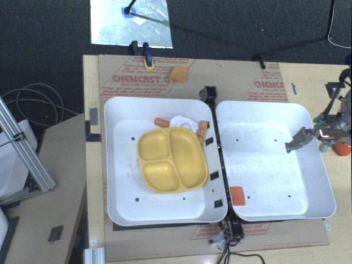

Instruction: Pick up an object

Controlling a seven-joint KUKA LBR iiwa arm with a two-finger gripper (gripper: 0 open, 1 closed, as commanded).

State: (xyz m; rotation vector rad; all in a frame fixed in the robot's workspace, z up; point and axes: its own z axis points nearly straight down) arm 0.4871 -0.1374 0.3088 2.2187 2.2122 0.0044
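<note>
Gripper (295, 140) hangs over the right bin's (313, 202) far-right side, finger state not discernible; nearest candidate, the small orange block (237, 195), lies well toward the near-left of the fingers, against that bin's left wall, untouched.

Right bin (275, 120) was mostly bare floor, so plenty of room to come down there; the only thing on it was a small orange block (237, 195) tucked into the near-left corner by the divider. Left bin (118, 147) was the crowded one: a big yellow divided tray (171, 159) hogged the middle, with a carrot-like piece (161, 122), something white (183, 122) and a tan block (202, 128) jammed behind it (tight gaps there). The strip in front of the tray stayed open.
</note>
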